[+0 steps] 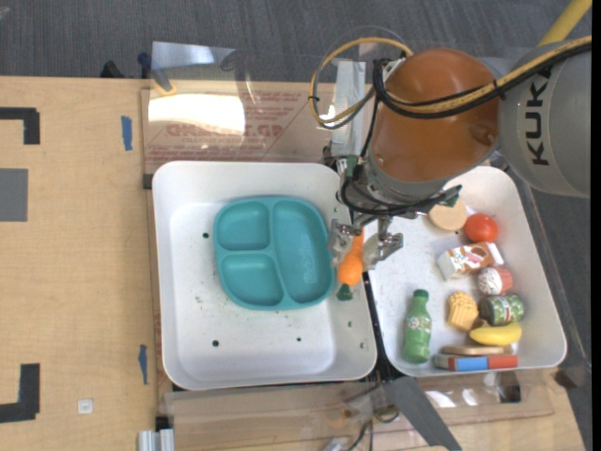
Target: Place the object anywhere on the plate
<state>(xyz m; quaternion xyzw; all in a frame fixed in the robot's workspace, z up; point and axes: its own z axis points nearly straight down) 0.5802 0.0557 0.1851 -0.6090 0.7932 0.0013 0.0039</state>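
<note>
The gripper (pixel 362 244) hangs over the seam between the bins with a carrot (pixel 350 263) between its nearly closed fingers — the pick looks done. The carrot sits just beside the plate's (pixel 272 252) right rim, not on it. What remains — shift left, lower, release.

Right bin (pixel 535 252) is crowded: green bottle (pixel 417 325) upright-ish near its left side, corn (pixel 461 309) beside it, tomato (pixel 481 227) further up, banana (pixel 496 334) low, green can (pixel 504 309) just above. Left bin (pixel 188 280) alongside, touching. Cardboard (pixel 66 252) far left.
</note>
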